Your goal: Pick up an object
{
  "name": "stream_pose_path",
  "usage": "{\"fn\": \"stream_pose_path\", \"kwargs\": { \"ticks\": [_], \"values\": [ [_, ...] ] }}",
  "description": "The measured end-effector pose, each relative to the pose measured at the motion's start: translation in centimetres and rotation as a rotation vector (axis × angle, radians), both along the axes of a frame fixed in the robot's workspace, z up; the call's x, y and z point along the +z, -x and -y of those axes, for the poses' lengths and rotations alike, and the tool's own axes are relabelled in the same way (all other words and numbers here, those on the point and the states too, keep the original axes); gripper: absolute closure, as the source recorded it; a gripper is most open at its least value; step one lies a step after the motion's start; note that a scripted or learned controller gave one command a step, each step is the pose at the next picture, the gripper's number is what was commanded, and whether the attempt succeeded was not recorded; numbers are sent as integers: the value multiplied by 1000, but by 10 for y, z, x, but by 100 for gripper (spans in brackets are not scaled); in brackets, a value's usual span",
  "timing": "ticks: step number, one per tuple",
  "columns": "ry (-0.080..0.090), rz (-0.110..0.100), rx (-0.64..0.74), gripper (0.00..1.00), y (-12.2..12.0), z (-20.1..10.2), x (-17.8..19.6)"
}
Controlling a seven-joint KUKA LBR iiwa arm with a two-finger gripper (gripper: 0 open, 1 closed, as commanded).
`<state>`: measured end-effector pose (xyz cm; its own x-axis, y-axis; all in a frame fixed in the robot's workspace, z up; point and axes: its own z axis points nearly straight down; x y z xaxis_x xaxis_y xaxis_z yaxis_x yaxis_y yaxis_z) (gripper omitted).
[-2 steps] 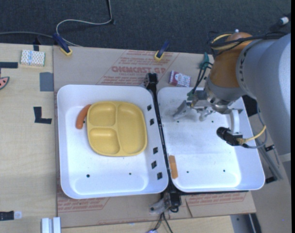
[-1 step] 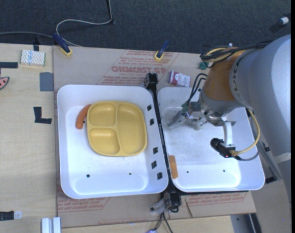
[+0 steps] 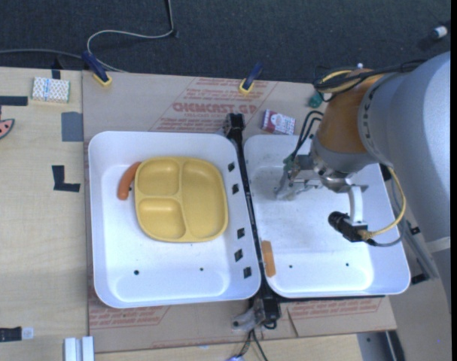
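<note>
A yellow divided plate lies in the left bin. An orange sausage-shaped piece rests against the plate's left edge. Another small orange piece lies at the left wall of the right bin, near its front. My gripper hangs low over the upper left part of the right bin, pointing down toward the bin floor. I see nothing between its fingers from this angle. The grey arm with its orange band covers the bin's upper right.
A black divider with clips runs between the bins. A small red and white packet lies on the cardboard behind the right bin. Yellow and blue clamps hold the cardboard's far edge. Cables hang off the wrist.
</note>
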<state>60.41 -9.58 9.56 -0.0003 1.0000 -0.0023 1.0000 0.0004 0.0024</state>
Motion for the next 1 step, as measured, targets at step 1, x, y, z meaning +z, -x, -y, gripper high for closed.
{"fn": "stream_pose_path", "kwargs": {
  "ticks": [1],
  "values": [
    [-1,-1,1,100,0,-1,9]
  ]
}}
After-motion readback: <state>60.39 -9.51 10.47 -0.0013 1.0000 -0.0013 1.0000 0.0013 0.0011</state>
